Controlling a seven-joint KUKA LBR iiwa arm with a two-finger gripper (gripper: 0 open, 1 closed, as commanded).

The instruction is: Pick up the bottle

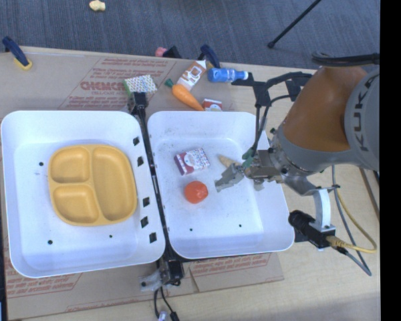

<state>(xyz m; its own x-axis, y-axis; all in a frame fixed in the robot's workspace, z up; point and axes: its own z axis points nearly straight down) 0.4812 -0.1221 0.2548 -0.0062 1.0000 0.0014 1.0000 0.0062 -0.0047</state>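
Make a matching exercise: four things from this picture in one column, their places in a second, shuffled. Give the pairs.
Things:
1. yellow divided plate
2. red ball
3. blue bottle
4. gripper

Places:
A. on the cardboard behind the bins
B. in the left bin
C. over the right bin, right of the ball
D. on the right bin's floor, below the small red-and-white box

Pairs: 1-B, 2-D, 3-A, 4-C

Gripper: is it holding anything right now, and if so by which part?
Nothing is held. The gripper hovers over the right bin, apart from the red ball and small box.
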